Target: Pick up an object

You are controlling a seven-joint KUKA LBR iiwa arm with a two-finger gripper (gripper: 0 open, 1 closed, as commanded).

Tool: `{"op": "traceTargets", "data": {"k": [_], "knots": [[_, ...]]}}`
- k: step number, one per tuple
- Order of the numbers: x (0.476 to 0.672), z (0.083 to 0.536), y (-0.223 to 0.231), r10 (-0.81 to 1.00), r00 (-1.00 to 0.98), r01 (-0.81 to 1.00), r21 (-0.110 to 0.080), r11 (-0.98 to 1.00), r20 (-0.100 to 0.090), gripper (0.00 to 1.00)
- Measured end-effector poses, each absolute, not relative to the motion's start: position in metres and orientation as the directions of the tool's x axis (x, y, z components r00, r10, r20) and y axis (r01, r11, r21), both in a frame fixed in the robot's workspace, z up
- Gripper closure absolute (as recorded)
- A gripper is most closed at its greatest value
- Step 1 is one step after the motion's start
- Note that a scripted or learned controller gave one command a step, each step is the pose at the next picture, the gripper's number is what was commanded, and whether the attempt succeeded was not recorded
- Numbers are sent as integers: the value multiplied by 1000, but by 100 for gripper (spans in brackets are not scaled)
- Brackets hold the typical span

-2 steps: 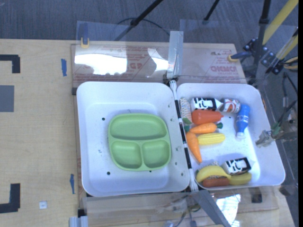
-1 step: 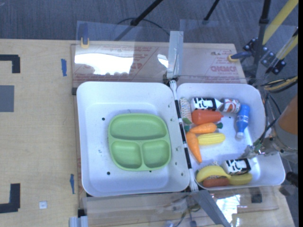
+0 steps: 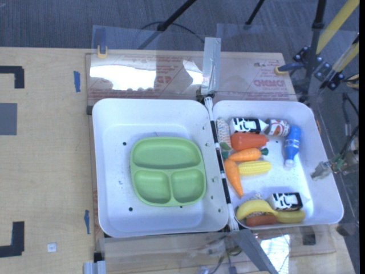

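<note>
Two white bins sat side by side on the table [image 3: 45, 153]. The left bin [image 3: 108, 124] had just one thing in it, a green divided plate [image 3: 167, 170] with three compartments, lying flat about in the middle.

The right bin [image 3: 319, 170] was where all the small stuff was, bunched mostly along its left side. I counted two orange carrots: one [image 3: 248, 153] lying crosswise, and another [image 3: 233, 177] pointing down toward the front, their top ends close together. A red-orange pepper-looking piece [image 3: 248, 140] sat just above the crosswise carrot, and a yellow corn cob [image 3: 254, 168] just below it. Two black-and-white cartons: one [image 3: 248, 125] at the back, one [image 3: 286, 200] near the front. One blue bottle [image 3: 291, 146] with a white cap stood off to the right of the pile, with a small red-and-white can [image 3: 278, 128] next to its top end. At the front were a yellow banana [image 3: 256, 208] and something red tucked under it.

The gripper [image 3: 321, 170] was at the right wall of that bin, well apart from the pile, the blue bottle being the nearest item. It had nothing in it that I could see, and I couldn't tell how far open it was.
</note>
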State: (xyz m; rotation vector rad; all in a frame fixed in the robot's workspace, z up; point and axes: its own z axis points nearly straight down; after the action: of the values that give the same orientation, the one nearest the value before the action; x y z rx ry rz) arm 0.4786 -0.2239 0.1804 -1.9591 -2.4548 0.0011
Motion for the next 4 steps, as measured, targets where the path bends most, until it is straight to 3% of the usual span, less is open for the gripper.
{"op": "traceTargets", "data": {"k": [3, 4], "knots": [[480, 219, -223, 573, -820, 573, 1, 820, -5, 100], [496, 134, -204, 779, -627, 779, 0, 627, 2, 100]]}}
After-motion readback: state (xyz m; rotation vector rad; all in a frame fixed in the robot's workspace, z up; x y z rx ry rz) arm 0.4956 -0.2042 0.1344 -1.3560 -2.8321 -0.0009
